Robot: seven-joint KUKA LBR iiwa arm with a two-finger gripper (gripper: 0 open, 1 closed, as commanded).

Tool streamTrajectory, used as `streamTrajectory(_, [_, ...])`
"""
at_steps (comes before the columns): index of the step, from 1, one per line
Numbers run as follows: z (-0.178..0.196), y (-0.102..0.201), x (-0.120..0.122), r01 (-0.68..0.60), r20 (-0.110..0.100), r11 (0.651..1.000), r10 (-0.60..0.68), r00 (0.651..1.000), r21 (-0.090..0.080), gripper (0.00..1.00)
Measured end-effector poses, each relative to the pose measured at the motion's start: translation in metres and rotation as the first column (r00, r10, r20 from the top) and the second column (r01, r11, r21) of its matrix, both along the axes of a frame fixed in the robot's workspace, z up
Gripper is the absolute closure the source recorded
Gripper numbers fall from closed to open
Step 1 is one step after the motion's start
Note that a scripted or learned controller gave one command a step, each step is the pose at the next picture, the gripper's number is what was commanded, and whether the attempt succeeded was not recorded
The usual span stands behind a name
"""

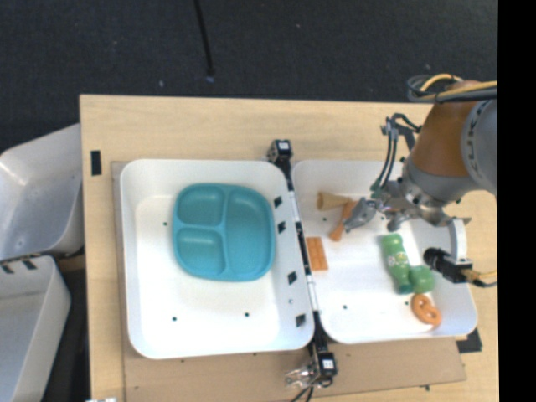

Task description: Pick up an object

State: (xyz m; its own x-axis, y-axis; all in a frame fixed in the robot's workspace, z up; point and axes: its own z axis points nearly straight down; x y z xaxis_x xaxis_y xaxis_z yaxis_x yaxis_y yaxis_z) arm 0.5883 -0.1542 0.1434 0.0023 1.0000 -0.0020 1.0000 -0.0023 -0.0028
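Observation:
The right bin [368,321] holds a tan cone [332,201], an orange stick [342,222], a flat orange block [316,254], a green bottle-like toy [398,263] and an orange pretzel [425,309]. My gripper [375,218] hangs over the upper middle of this bin, between the orange stick and the green toy. Its grey fingers [359,215] are spread open, the left one right beside the stick's upper end. Nothing sits between them.
A teal divided plate [224,231] lies in the left bin [151,325]. The arm's orange band [441,141] and cables hang over the right bin's far right corner. A black clip [279,150] sits at the top of the bins' divider.

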Motion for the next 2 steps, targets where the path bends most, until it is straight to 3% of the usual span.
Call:
streamTrajectory(1, [-0.045,-0.002,0.000,0.003,0.000,1.000,-0.003,1.000,0.000,0.00])
streamTrajectory(2, [-0.031,-0.002,0.001,0.006,0.006,1.000,-0.006,1.000,0.000,1.00])
